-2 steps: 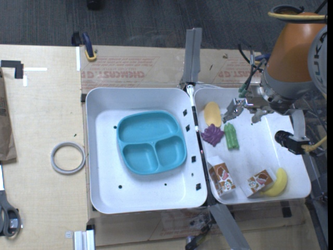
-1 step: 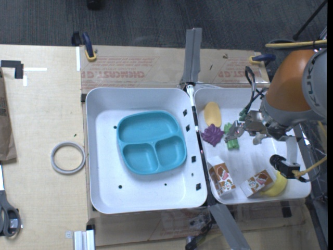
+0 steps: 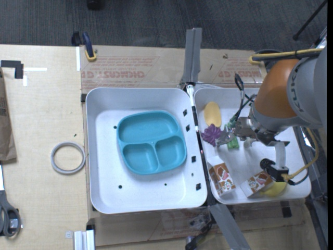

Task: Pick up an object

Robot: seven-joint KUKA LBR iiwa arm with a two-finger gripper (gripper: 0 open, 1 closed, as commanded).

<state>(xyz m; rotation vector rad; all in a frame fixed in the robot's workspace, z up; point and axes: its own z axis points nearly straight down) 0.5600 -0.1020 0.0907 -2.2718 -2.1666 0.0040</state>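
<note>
The right bin holds a yellow lemon-like piece, a purple toy, a small green object, two small printed cartons and a banana. My gripper is low in this bin, just right of the purple toy. It is open, its fingers standing on either side of the green object. I cannot tell whether they touch it.
The left bin holds a blue divided plate. A grey ring lies on the bench to the left, and scissors near the bottom left corner. The arm's orange band hangs over the right bin's back.
</note>
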